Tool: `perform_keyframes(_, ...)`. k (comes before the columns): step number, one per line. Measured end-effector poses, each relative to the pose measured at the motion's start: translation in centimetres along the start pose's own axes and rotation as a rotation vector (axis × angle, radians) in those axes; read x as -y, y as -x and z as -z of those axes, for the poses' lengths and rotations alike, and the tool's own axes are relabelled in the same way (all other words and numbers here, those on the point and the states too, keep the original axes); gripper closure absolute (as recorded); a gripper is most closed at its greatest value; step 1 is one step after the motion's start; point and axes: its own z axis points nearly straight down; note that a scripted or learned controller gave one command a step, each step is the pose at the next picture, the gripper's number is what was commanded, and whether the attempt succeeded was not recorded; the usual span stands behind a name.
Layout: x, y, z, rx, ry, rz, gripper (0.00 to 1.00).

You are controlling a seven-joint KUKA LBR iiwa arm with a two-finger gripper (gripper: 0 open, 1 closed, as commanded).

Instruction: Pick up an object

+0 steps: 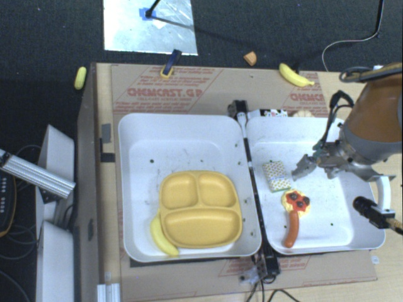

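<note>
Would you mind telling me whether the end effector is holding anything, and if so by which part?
Nothing is held: the end effector hangs open above the right bin, beside the patterned sponge.

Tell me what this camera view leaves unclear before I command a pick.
- Gripper: too small and blurred to read.
- Banana in the left bin: partly hidden under the yellow tray.
- Sponge: pattern too small to read.
- Arm: cut off by the right edge.
</note>
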Motion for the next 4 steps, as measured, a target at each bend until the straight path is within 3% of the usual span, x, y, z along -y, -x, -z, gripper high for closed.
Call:
perform_keyframes(1, 2.9, 1.0, -11.0, 0.0, 0.0, -0.002, 0.0)
perform_keyframes(2, 4.2, -2.9, -11.0, -0.001, -0.001, 0.0, 0.0)
perform_keyframes(3, 4.1, -2.9, -10.0, -0.002, 0.001, 0.0, 1.0)
perform_keyframes(4, 2.5, 1.6, 0.2, 0.002, 0.003, -0.002, 1.0)
